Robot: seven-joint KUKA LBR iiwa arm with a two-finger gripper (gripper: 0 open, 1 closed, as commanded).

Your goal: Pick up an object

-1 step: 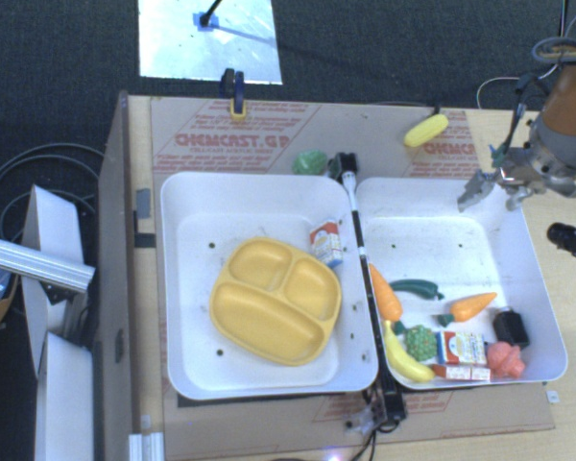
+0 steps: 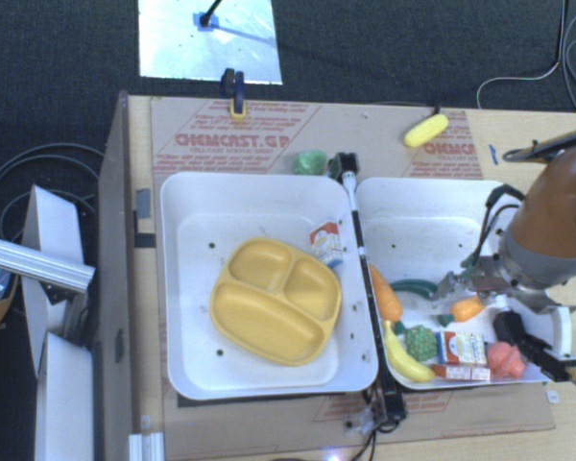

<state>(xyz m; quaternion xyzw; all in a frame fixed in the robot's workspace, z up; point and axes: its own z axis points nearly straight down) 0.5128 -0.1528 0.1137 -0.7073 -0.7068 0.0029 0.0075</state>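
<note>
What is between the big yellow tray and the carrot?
In the camera view, the black bar where the two white bins meet lies between the yellow divided plastic tray and the orange toy carrot.

The cardboard sheet [image 2: 269, 128] under the bins carries red print reading "CHEMCAST GP" at its far left part. More red lettering stands at the far right, near the yellow object [image 2: 425, 130], too faint to read.
</note>
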